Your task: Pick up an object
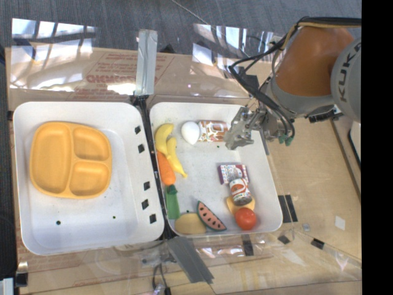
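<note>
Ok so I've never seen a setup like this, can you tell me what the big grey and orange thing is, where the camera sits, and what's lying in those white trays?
That is a robot arm, reaching in from the right. At its tip is a pincer for grabbing things; it hangs over the right bin's upper corner, and I can't tell if it grips anything. The single camera looks down from above the bench. The left bin holds a yellow divided plate. The right bin holds toy food: a banana, a carrot, an egg, a can, a tomato, a watermelon slice, and a few small packets.
</note>
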`<state>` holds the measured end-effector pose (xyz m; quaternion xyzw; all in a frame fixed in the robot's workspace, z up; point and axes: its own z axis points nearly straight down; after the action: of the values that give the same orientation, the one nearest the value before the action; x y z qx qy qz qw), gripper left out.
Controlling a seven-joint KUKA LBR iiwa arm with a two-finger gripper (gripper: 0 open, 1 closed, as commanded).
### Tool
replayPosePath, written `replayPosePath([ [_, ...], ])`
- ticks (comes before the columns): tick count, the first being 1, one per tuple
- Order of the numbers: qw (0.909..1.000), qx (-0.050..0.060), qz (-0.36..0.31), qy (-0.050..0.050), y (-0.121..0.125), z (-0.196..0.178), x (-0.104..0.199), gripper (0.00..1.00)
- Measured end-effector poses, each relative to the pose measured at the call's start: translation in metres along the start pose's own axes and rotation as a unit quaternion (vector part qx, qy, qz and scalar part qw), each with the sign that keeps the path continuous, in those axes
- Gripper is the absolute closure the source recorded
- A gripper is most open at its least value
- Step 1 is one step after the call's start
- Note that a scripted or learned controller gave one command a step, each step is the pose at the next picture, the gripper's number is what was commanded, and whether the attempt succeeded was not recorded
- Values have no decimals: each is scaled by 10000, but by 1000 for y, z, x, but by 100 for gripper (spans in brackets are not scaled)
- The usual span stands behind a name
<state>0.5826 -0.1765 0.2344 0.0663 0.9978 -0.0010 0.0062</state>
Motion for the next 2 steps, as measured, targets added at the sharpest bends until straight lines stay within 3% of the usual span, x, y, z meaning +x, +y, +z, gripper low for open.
replayPosePath([
  [1,9913,-20,-1315,69,-32,94,75,100],
  [2,9848,-1,-1738,-1,17,-25,42,100],
])
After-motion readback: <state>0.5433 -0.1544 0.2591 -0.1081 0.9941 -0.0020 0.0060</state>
